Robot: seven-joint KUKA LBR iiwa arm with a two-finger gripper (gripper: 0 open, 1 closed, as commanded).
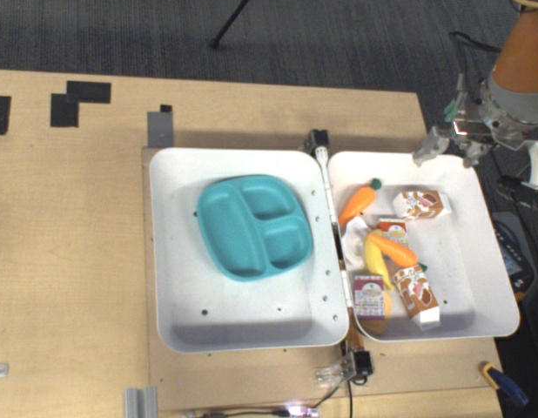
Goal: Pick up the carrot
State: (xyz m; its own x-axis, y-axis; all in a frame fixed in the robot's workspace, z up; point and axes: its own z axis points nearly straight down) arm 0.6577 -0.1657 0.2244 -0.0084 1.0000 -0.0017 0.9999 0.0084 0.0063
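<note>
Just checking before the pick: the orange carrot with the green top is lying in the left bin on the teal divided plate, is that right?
Not quite. The camera view shows the orange carrot with the green top lying in the right white bin, near its upper left corner beside the snack packets. The teal divided plate sits alone in the left white bin.

Carrot (357, 203) lies near the right bin's (478, 233) far-left corner, green tip toward the far edge, touching nothing gripped. Gripper (449, 149) hangs above that bin's far-right corner, well apart from the carrot. A teal divided plate (253, 226) occupies the left bin (178, 259).
</note>
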